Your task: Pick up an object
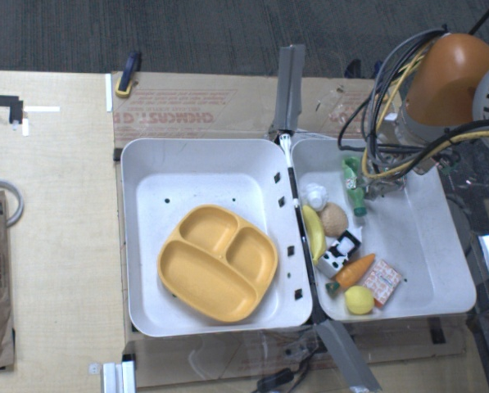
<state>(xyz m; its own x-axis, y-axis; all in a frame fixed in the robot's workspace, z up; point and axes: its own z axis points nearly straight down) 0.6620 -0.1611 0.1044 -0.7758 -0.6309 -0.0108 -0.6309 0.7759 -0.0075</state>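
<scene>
1. From the camera view I see the arm [445,80] reaching in from the right, its orange band hanging over the back of the right bin [441,244]. Cables drape below the wrist and hide the gripper [381,188]; I cannot tell how it is set or whether it has anything.

2. The things I could pick all lie in the right bin, crowded along its left wall: a green bottle [355,185] nearest the wrist, a white cap-like piece [314,196], a banana [313,231], a brown round object [335,218], a black-and-white item [339,250], a carrot [355,271], a patterned packet [382,282] and a yellow ball [359,300].

3. The left bin [146,219] holds a yellow divided plate [218,261], well apart from the arm; I leave it alone.

4. I judge the green bottle the natural target, since it sits just beside the wrist. To do this well I would come straight down, span its narrow width rather than its length, and keep clear of the bin's dividing wall.

5. The risk I see is crowding: the banana, the brown object and the cap lie close together, so a sloppy descent could nudge neighbours or pinch two things.
</scene>
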